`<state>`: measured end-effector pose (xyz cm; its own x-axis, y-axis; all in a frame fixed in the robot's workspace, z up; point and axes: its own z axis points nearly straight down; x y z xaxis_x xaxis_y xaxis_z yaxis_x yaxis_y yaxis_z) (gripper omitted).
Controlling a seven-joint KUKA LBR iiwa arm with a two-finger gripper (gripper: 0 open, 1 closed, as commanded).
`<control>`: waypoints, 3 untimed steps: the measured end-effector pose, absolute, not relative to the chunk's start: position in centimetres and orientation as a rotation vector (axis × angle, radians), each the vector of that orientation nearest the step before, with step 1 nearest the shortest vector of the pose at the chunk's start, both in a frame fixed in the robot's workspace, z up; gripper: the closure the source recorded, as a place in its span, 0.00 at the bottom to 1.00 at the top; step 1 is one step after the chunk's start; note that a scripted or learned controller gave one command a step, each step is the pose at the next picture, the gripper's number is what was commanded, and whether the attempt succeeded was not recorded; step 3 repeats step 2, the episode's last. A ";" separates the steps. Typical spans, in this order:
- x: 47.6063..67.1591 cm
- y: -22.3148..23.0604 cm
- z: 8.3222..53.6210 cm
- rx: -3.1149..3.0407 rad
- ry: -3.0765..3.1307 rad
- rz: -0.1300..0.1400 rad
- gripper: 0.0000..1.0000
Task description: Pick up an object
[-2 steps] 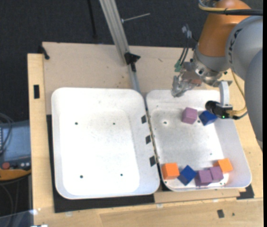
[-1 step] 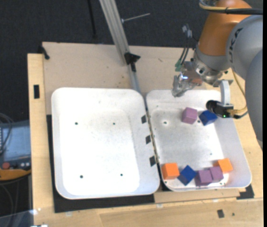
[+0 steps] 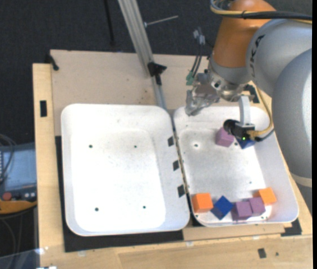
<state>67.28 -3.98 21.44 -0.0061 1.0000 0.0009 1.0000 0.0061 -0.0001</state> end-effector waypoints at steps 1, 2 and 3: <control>67.9 1.0 22.3 -2.214 -2.230 -0.004 1.00; 67.8 6.7 23.5 -2.212 -2.231 -0.005 1.00; 67.8 6.7 23.5 -2.212 -2.231 -0.005 1.00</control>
